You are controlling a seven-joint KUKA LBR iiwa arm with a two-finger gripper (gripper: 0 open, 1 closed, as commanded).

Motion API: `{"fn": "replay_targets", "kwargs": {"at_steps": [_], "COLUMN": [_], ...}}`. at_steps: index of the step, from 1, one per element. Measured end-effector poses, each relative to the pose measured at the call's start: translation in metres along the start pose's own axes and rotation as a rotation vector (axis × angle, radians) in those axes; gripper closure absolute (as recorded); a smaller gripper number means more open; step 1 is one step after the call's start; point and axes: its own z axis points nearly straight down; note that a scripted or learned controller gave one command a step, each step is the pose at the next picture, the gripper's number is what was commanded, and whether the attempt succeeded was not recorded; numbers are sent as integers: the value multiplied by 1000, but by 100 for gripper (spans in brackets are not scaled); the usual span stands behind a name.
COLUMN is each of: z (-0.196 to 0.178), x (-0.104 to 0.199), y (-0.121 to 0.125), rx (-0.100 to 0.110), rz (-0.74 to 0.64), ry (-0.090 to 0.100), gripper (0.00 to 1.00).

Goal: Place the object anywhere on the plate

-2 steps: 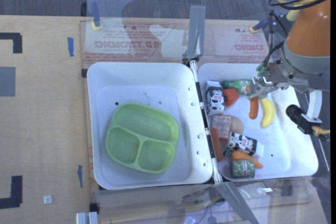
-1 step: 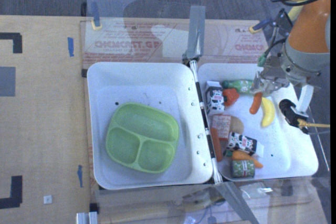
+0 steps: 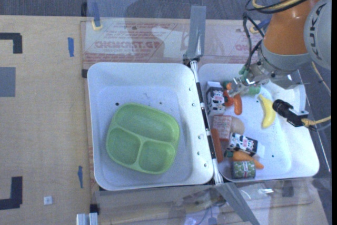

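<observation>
Your gripper (image 3: 243, 83) sits low over the far end of the right bin (image 3: 303, 166), among the cluttered toys, and whether it has closed on anything cannot be told from this slant — the wrist hides the business end.

Directly under and just beside it lies what looks to be your object: a small orange-red piece, likely a toy carrot or pepper (image 3: 237, 104), with a green bit (image 3: 251, 90) touching it on the arm's side. Its long axis runs roughly from the gripper toward the near edge of the bin, slightly slanted, the upper end tucked beneath the gripper.

Judge it as light, hard moulded plastic — smooth, rounded and apt to slip or roll out of a shallow pinch. Take it across its narrow width near the middle, not at the tapered end.

Crowding matters: a small carton (image 3: 215, 100) lies just beside the gripper on the side away from the arm, and the yellow banana (image 3: 267, 111) lies near on the arm's side, toward the near edge.

The green plate (image 3: 141, 137) sits well apart from the gripper, in the left bin (image 3: 100, 92), with three bare compartments.
</observation>
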Motion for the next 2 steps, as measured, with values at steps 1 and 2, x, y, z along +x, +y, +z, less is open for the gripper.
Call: {"fn": "replay_targets", "kwargs": {"at_steps": [1, 2], "z": [3, 4], "x": [108, 205], "y": [8, 43], "rx": [1, -2], "rz": [306, 282], "ry": [1, 0], "gripper": [100, 100]}}
